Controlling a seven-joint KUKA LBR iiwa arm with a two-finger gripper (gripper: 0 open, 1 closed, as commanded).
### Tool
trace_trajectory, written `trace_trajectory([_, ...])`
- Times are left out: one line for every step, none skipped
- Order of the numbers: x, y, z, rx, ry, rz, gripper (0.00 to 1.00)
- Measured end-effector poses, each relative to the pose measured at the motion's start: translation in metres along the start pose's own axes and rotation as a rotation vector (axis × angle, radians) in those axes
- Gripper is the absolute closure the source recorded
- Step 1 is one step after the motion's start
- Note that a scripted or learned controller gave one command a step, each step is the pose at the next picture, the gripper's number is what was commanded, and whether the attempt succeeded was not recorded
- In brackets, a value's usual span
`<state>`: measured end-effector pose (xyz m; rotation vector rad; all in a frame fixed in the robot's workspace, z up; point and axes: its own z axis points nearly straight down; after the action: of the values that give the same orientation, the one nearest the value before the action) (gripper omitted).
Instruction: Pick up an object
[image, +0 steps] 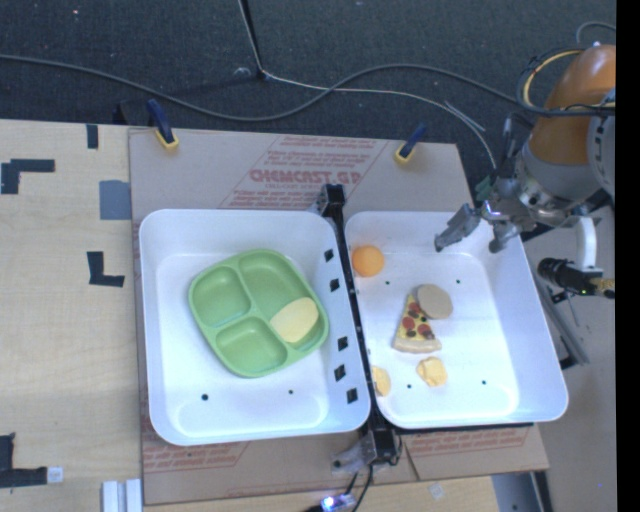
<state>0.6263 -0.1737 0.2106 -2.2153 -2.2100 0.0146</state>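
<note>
My gripper (474, 231) hangs over the far right corner of the right bin (520, 330), open, with nothing between its fingers. Below it in that bin lie an orange ball (369, 261), a pizza slice (415, 329), a tan round cookie (434, 301) touching the slice's top, a small yellow piece (432, 372) and another small yellow-orange piece (381, 381) by the left wall. The left bin (165, 330) holds a green divided plate (240, 305) with a pale yellow oval piece (296, 320) in its right compartment.
The bins sit side by side on a cardboard sheet (300, 170) held by two clamps (162, 132). Black clips (340, 345) run along the divider between the bins. Cables cross the dark floor behind the bench.
</note>
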Motion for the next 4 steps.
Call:
trace_trajectory([0.001, 0.003, -0.009, -0.014, -0.002, -0.004, 0.00])
trace_trajectory([0.004, 0.000, 0.055, -0.009, -0.002, -0.004, 0.00])
trace_trajectory([0.010, 0.007, 0.102, -0.013, -0.004, -0.005, 0.00])
trace_trajectory([0.010, 0.007, 0.126, -0.014, -0.005, -0.005, 0.00])
